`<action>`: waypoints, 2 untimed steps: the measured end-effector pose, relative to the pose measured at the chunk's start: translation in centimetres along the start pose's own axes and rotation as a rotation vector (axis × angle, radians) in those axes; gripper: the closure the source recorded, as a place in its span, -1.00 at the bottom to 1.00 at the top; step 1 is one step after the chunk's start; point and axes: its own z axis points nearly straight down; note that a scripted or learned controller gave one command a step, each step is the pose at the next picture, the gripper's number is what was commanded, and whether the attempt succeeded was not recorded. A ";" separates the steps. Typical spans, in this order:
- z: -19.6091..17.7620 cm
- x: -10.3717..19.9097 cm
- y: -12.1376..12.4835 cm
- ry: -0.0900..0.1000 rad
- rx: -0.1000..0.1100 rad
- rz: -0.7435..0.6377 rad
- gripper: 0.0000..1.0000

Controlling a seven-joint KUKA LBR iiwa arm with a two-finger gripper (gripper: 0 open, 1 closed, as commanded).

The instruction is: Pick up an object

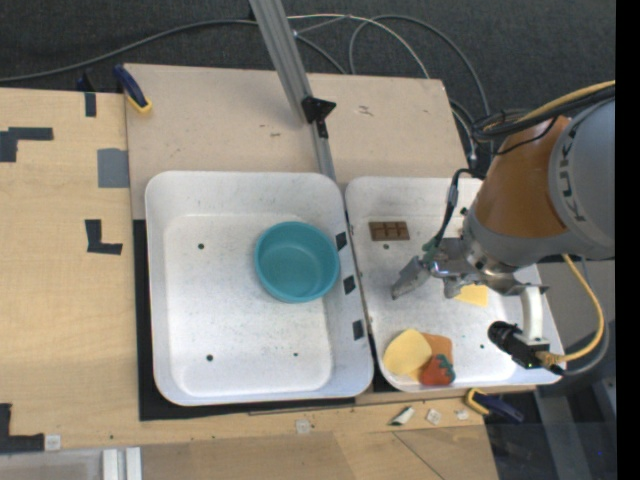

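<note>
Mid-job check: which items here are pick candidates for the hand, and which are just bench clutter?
Job:
hand
teal bowl
brown block
yellow wedge
yellow round piece
red and orange pieces

Lying about:
blue-and-yellow clamp
cables
metal pole

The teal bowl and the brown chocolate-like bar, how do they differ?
The round teal plastic bowl sits in the left bin; the flat brown segmented bar lies in the right bin. The bowl is larger, deep and hollow; the bar is small, thin and rectangular. Both lie untouched.
</note>
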 end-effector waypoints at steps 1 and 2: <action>5.9 0.2 0.8 0.000 0.000 -0.001 -1.00; 4.6 0.2 0.9 0.001 -0.003 -0.003 1.00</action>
